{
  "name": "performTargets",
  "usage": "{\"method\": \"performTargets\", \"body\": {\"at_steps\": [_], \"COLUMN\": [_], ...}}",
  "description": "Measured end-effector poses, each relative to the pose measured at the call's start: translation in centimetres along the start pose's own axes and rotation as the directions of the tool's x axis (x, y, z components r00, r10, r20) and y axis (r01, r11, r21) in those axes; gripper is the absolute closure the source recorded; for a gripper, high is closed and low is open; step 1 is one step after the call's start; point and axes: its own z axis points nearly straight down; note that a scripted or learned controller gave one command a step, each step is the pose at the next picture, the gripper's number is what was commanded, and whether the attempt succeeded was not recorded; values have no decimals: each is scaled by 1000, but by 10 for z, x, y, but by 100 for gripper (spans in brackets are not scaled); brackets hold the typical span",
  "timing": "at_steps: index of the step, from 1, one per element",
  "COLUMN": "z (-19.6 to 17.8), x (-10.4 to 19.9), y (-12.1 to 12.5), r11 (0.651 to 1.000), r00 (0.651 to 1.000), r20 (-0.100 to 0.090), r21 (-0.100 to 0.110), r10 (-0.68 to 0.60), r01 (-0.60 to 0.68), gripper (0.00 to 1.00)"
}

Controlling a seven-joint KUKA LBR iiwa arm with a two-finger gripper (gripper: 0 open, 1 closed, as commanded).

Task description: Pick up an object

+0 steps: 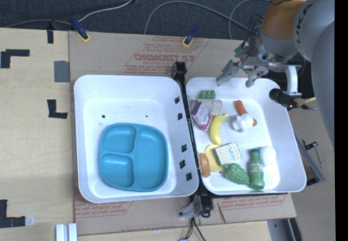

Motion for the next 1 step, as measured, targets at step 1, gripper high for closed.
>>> {"method": "performTargets", "body": {"at_steps": [1], "z": [55], "x": [-64], "y": [1], "r11": [1000], "r00": [1000], "r20": [1], "r21": [1], "r10": [2], "r01": [-2], "gripper": [0]}}
